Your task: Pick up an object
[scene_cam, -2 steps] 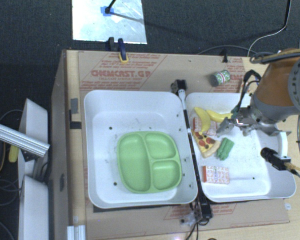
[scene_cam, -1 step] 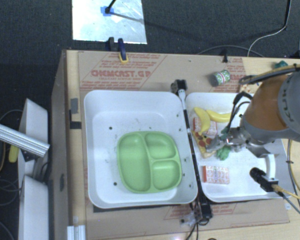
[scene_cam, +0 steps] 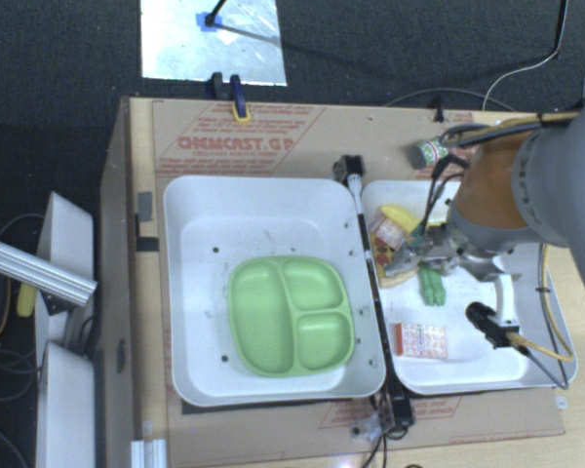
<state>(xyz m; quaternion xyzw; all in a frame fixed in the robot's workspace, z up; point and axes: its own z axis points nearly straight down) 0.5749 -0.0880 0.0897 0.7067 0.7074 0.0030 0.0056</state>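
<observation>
Arm (scene_cam: 526,188) reaching in from the right, bent low over right bin (scene_cam: 487,373), claw (scene_cam: 409,257) among clutter, grip state unclear

Grey arm (scene_cam: 556,174) entering from right, orange band (scene_cam: 487,188) above wrist, bent downward, end effector (scene_cam: 409,258) lowered, pointing left

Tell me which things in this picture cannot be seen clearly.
- Pincer: blurred, too small to tell if its fingers are open or shut.
- Right bin: far part hidden under the arm.
- Yellow item: partly covered, kind unclear.
- Red patterned packet: print too small to read.
</observation>
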